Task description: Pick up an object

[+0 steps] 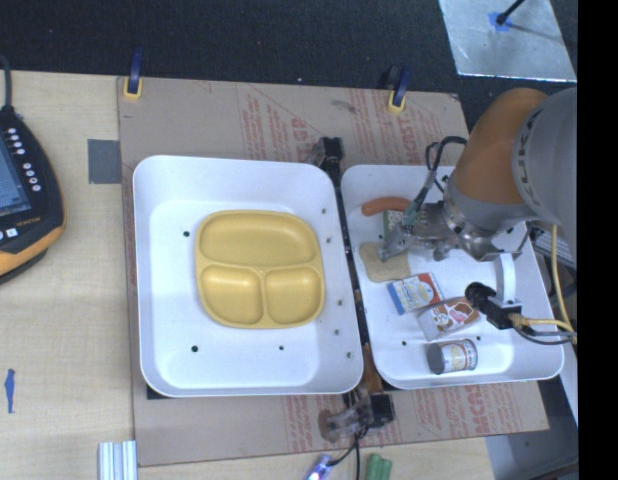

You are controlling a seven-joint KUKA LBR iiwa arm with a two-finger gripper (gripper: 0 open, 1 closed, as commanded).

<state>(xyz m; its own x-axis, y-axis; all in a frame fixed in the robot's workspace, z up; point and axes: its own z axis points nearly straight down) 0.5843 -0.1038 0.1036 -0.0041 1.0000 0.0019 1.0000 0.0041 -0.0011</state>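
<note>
Gripper (397,236) down in right bin (529,368), finger state can't tell. Tan flat piece (377,261) just below/touching it, orange sausage toy (386,205) just above. Blue-white packet (414,292), red-brown packet (450,316) and small can (453,356) lower right. Yellow divided plate (259,267) well left, in left bin (149,268).

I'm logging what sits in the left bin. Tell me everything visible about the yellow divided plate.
The yellow divided plate looks like matte plastic, a rounded rectangle with three compartments: one wide section on the far side, two smaller ones on the near side. It lies flat and upright near the middle of the left bin, touching only the bin floor. Its compartments hold nothing.
</note>
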